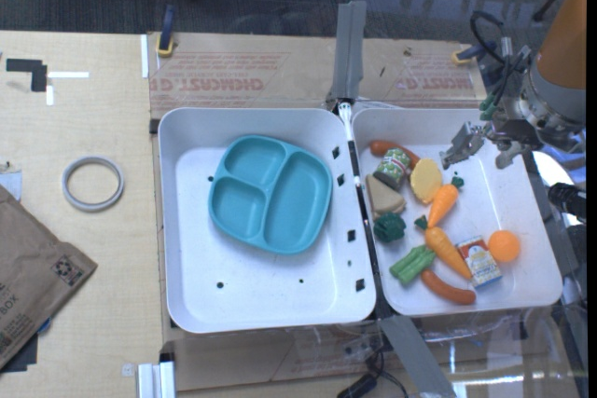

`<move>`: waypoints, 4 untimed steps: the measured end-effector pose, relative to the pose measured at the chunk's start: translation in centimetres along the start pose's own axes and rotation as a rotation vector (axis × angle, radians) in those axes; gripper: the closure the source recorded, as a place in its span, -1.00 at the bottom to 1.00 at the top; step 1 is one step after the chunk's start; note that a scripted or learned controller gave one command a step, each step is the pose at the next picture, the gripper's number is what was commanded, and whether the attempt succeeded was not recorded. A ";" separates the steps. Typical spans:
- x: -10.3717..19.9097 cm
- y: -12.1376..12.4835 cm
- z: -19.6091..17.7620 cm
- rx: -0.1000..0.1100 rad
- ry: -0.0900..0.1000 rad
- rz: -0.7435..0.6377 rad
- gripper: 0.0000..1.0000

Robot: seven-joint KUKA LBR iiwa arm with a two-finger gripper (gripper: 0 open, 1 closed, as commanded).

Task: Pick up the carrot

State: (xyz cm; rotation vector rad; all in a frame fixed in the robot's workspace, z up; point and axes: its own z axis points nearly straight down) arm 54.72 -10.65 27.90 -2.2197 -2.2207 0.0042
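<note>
Two orange carrots lie in the right bin (522, 289). One carrot (441, 203) with a green top lies slanted near the bin's middle. The other carrot (447, 252) lies just below it, pointing down to the right. My gripper (483, 147) hangs over the bin's upper right part, up and to the right of the upper carrot and apart from it. Its fingers are spread, with nothing between them.
The right bin also holds a sausage (446, 287), an orange (504, 246), a small carton (481, 262), broccoli (389, 227), a green pod (411, 264), a can (394, 165) and a yellow piece (425, 180). A teal divided plate (270, 194) lies in the left bin (187, 294). A tape ring (93, 183) rests on the bench.
</note>
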 end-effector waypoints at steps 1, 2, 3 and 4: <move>-1.3 -2.0 18.8 -0.001 0.001 0.298 -1.00; -1.5 -2.0 18.0 0.001 0.001 0.303 1.00; -2.6 -2.7 18.8 0.000 0.001 0.589 1.00; 3.3 -1.1 7.3 0.000 0.000 0.447 1.00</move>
